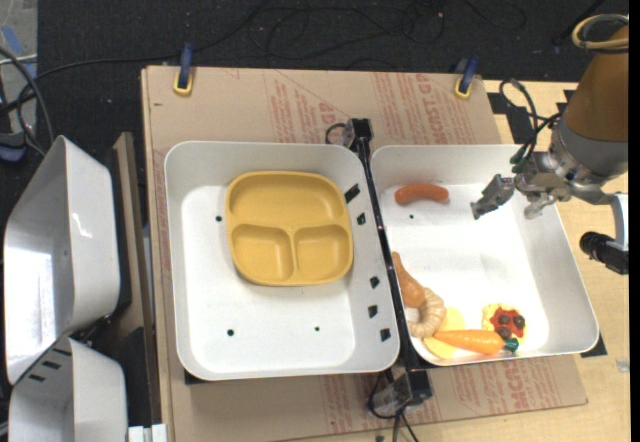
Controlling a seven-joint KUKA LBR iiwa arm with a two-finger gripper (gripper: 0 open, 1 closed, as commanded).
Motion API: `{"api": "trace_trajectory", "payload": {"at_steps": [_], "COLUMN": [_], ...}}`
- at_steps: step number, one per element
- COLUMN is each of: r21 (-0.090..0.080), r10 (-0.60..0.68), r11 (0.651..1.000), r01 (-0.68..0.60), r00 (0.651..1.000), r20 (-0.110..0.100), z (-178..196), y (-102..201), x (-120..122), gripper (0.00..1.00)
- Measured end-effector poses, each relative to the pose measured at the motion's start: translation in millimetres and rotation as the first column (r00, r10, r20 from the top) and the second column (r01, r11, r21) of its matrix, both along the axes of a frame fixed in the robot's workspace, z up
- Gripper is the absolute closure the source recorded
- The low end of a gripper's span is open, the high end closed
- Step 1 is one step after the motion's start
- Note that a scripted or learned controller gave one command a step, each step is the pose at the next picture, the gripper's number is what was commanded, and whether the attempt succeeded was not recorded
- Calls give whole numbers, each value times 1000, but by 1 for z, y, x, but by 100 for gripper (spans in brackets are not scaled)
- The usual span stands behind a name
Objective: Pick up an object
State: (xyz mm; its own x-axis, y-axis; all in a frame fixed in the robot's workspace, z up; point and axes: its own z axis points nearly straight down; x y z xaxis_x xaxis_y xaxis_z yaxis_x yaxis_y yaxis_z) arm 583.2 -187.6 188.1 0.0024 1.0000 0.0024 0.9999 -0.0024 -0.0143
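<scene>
Nearest the camera, well below the gripper [520, 196] and toward the front of the right bin [560, 260], lies a cluster of toy food: a carrot [468, 340], a pale shrimp-like piece [428, 315] touching it, a yellow slice [447, 322] beneath them, and a small yellow piece with red and green bits [505, 320] just beside the carrot's tip. Far to the gripper's left, across the black divider [382, 250] between the bins, a yellow sectioned plate [290, 227] sits in the left bin [190, 260]. The sausage [421, 194] lies level with the gripper and to its left, near the right bin's back wall, apart from it with bare white floor between. The gripper hangs over the right bin's far right part with its fingers spread and nothing between them. The cardboard [300, 100] over the bench carries red printing, mirrored and too faint to read. Two yellow clamps [183, 82] grip its far edge, and cables [300, 20] trail over the dark floor beyond.
</scene>
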Motion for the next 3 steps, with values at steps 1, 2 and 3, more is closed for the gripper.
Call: {"api": "trace_trajectory", "payload": {"at_steps": [1,2,3], "r21": [-3,-2,-2], "r10": [3,1,1], "r11": [1000,1000,1000], "r01": [-3,-1,-1], "r00": [1000,1000,1000], "r20": [15,11,12], "z": [9,-37,-90], "y": [1,-5,-4], "x": [3,-2,-2], "gripper": [0,0,0]}}
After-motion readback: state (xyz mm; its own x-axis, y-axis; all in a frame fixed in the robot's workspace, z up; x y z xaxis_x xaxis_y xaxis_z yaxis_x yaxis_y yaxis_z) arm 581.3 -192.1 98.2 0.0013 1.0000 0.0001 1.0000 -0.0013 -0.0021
